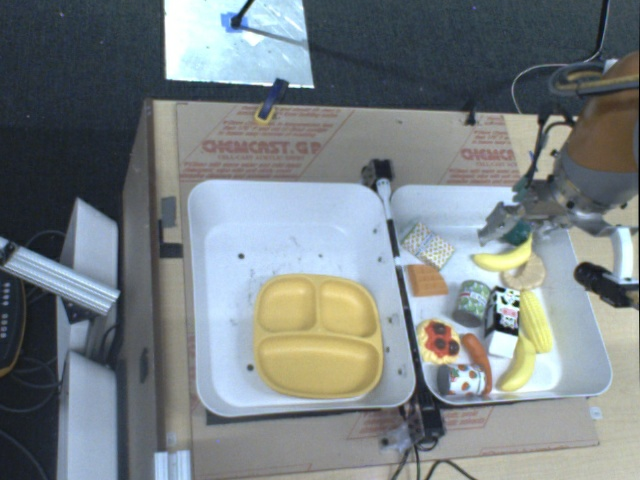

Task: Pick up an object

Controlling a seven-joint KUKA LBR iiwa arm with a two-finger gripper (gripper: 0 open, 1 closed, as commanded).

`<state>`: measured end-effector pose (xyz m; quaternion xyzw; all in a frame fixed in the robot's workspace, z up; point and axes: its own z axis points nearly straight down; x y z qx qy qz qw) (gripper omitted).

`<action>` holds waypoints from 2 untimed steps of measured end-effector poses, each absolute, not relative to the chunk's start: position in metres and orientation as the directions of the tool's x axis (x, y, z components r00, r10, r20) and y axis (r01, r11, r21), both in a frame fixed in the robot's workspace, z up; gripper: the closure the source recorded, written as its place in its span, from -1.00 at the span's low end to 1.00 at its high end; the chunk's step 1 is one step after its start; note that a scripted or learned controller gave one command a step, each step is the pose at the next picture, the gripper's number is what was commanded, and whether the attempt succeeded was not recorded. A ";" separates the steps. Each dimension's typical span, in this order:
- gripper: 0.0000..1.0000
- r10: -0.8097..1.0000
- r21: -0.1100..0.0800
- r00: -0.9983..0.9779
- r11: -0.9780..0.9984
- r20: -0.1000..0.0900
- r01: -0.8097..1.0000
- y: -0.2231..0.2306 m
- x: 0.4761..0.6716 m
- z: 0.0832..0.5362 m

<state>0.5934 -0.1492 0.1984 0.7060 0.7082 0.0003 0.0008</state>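
end effector [512, 230]: hangs over the far side of the right bin [590, 353], honestly can't tell its state
banana [503, 257]: right bin, just near of the end effector, lying flat
clutter: corn [536, 319], carrot [477, 353], can [472, 301], second banana [519, 366], all packed in the right bin
left bin [220, 268]: holds a yellow tray [318, 334], near side

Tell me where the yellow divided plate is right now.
The yellow divided plate lies in the left bin, toward its front right part, close to the divider that separates it from the right bin holding the toy food.
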 end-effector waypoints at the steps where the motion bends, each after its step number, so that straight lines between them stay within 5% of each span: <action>1: -1.00 1.000 0.000 -0.001 0.001 -0.001 1.000 -0.182 0.571 0.138; 2: -1.00 1.000 0.000 -0.002 0.002 0.000 1.000 -0.186 0.635 0.084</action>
